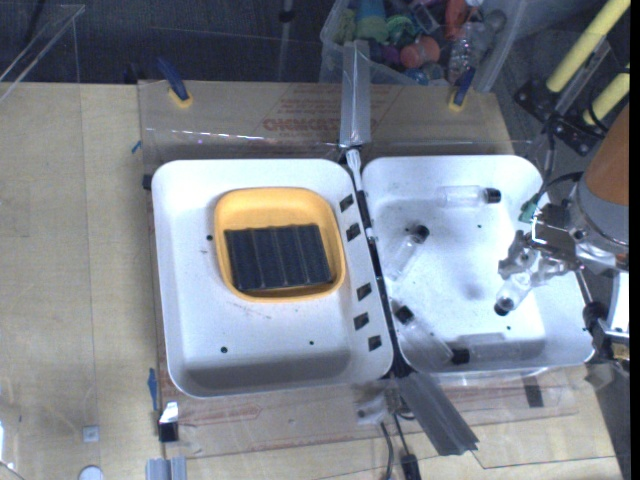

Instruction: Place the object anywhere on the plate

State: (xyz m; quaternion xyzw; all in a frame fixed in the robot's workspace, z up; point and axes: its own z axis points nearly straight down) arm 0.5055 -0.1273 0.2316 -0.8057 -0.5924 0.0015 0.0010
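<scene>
Plate [228,216], yellow, sits in left bin [180,348] toward its back edge, a dark ribbed block [277,257] lying on it. Right bin [440,173] holds several clear tubes with black caps: one [465,197] near the back edge, one [405,248] near the divider. Gripper [515,286] hangs over that bin's right edge, touching another tube [508,298]; whether clenched or released, cannot tell.

Pale wood-grain bench top [60,268], dark blue carpet floor [200,18] behind it, clear plastic tub of colourful toys [420,18] at rear, yellow padded bars [600,38] upper right.
</scene>
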